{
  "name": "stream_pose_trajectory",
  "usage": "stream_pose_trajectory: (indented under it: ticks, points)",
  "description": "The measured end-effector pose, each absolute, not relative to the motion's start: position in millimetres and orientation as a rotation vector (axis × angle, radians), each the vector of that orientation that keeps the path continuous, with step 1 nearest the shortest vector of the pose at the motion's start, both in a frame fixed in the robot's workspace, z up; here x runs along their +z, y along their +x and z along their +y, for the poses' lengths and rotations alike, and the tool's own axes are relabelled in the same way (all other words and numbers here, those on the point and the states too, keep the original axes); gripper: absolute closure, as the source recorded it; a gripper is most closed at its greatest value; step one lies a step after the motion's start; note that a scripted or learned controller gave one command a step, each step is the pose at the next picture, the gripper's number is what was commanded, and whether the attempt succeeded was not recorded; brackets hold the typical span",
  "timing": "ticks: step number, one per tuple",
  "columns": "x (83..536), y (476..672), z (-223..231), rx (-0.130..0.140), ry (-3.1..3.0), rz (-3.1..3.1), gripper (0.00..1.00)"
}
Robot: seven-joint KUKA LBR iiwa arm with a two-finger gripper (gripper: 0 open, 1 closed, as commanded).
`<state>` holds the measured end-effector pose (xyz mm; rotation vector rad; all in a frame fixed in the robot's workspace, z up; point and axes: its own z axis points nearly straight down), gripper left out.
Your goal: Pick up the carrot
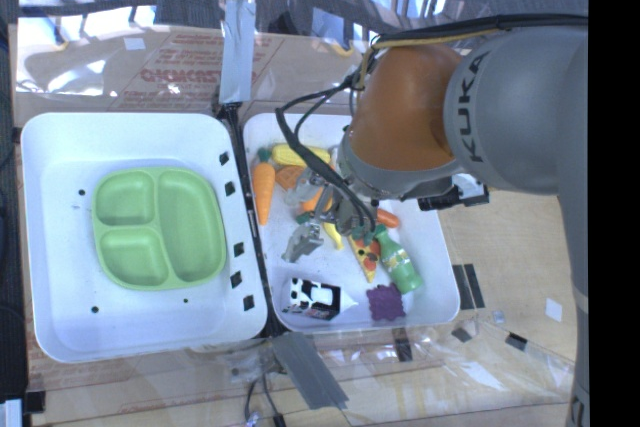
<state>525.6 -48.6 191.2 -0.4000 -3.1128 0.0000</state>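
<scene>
Nearest the camera, grey tape (310, 373) is seen stuck across the worktop (500, 215) below the two bins. Just above it, at the near edge of the right bin (440, 260), a black-and-white cow-patterned block (314, 297) and a purple grape cluster (385, 302) are found. A green bottle (399, 265) is laid beside a pizza slice (366, 255). The pincer (318, 220) is lowered into the middle of this bin among the toys; whether it is released or clenched cannot be told, and nothing is clearly seen between its parts. The carrot (263, 191) is laid along the bin's left wall, just left of the pincer, with a yellow banana (292, 156) near its top. A green divided plate (160, 228) is set in the left bin (50, 165).
</scene>
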Motion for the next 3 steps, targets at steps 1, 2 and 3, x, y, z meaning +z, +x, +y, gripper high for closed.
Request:
stream_pose_trajectory:
  ticks: [1, 2, 3]
  points:
    - [123.0, 560.2, -90.9, 0.002, -0.675, -3.064, 0.0]
    - [91.4, 593.0, -113.6, 0.001, -1.281, -2.868, 0.0]
    - [92.5, 608.8, -109.8, -0.001, -2.043, -2.386, 0.0]
